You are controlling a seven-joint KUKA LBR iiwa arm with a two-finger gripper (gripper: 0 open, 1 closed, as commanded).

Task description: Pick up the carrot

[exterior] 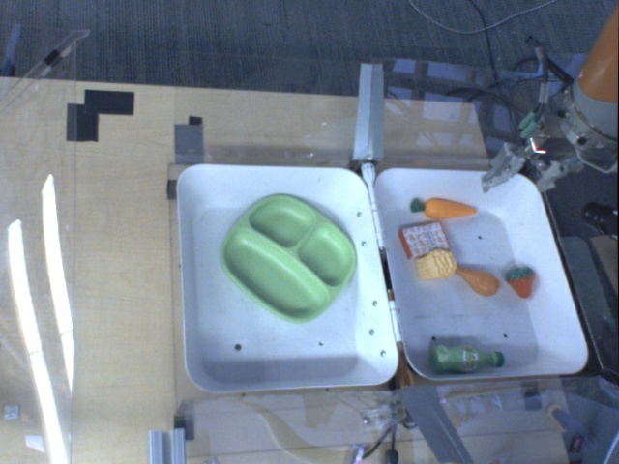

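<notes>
Carrot (449,209) orange, green tip. Divided plate (288,255) light green. Both bins (208,356) white. Bottle (464,359) green. Strawberry (522,280) red, green top. Packet (424,239) red-and-white checked. Corn (435,266) yellow. Worktop (106,259) pale wood with black squares (97,110). Floor (242,17) dark blue-grey.

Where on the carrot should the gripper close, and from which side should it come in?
Grip the carrot across its thick orange middle, coming straight down from above. It lies flat on the right bin floor, long axis running left-right, green top at the left, so the fingers should probably straddle its short width. The red cracker pack sits close below, so keep the near finger tight. The gripper hovers at the bin's upper right corner.
</notes>
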